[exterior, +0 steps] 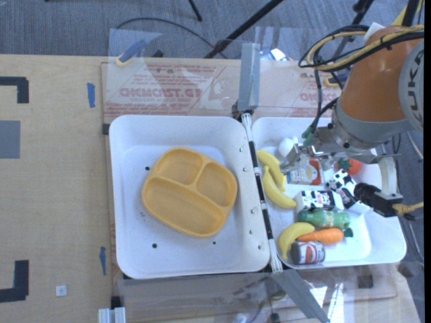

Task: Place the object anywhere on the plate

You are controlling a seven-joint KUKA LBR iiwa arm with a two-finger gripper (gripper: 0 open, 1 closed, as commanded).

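A yellow divided plate [190, 192] lies in the left bin [128, 147] with nothing on it. My gripper [300, 157] hangs low over the upper part of the right bin [387, 247], under the orange-banded wrist. It is just above a red-and-white carton [308, 174] and beside a white egg-like ball [287, 145]. In the same bin lie a banana [272, 180], a second banana [290, 235], a carrot [324, 235], a can [308, 253], a green bottle [324, 217] and a black-and-white cow-patterned piece [316, 199].
The two bins meet at a raised ridge [257, 187] between plate and gripper. The arm's bulk [377, 86] covers the right bin's upper right corner. A clear plastic sheet [175, 89] lies behind the bins.
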